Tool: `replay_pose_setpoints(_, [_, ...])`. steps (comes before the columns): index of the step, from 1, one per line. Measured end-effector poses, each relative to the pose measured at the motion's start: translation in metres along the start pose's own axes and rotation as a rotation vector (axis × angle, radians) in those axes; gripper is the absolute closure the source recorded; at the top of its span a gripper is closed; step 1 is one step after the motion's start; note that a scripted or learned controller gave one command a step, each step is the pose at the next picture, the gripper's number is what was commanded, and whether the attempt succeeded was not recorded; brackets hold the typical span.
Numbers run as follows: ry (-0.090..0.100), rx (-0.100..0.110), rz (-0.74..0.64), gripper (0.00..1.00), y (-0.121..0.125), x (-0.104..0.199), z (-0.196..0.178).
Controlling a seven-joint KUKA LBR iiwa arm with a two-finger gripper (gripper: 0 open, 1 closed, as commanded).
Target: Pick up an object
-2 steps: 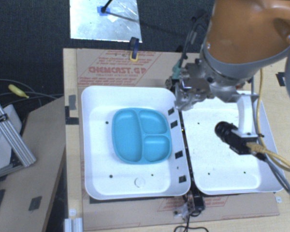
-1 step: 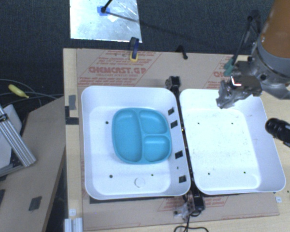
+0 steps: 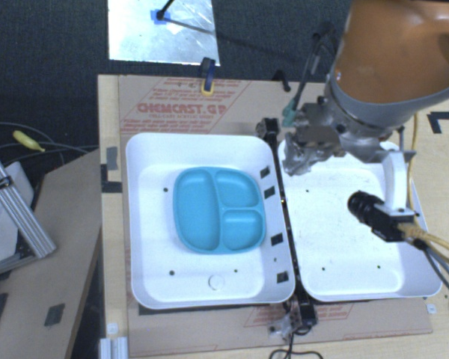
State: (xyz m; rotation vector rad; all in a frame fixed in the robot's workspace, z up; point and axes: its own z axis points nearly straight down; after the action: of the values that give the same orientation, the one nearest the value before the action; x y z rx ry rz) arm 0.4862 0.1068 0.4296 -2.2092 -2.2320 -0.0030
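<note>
Camera view, looking down on both bins at a slant.

Left bin [image 3: 146, 200]: white, shallow, rounded corners. A blue plate [image 3: 218, 209] lies flat near its middle, slightly toward the right wall. The plate is a light sky blue, a rounded rectangle with raised ridges that split it into three compartments: one large one on the left, two smaller ones stacked on the right. It looks glossy, plastic. Nothing is on it. A faint round mark shows on the bin floor below the plate, near the front wall; I cannot tell what it is.

Right bin [image 3: 344, 275]: white, same make, set just beside the left one, with black clips along the shared edge. A few small dark specks are on its floor.

Arm [image 3: 400, 43]: enters from the right and hangs over the back of the right bin, with the orange band large in the upper right. The gripper [image 3: 298, 159] sits at the back left corner of the right bin, close to the divide between the bins. It is well apart from the plate and not touching it. Whether the gripper is apart or together I cannot tell; the metal parts blur there. A white bracket with a black cylinder [image 3: 373, 214] juts over the right bin.

Writing: the brown board [image 3: 179, 103] under the bins carries red print, "CHEMCAST GP" in large letters; the smaller lines are not legible. More red print shows at the front edge, unreadable.

A shiny sheet [image 3: 142, 21] lies beyond the board, a bit of blue tape on it.
</note>
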Motion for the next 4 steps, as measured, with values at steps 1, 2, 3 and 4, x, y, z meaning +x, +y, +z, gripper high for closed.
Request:
replay_pose_setpoints(1, [0.001,-0.001,-0.002,1.0,0.006,0.091,0.009])
replay_pose_setpoints(2, [-0.004,0.0,0.019,1.0,0.001,-0.008,0.031])
replay_pose_setpoints(3, [0.001,-0.005,0.002,1.0,0.001,0.043,-0.007])
replay_pose_setpoints(4, [-0.001,-0.01,0.015,1.0,0.0,-0.028,-0.078])
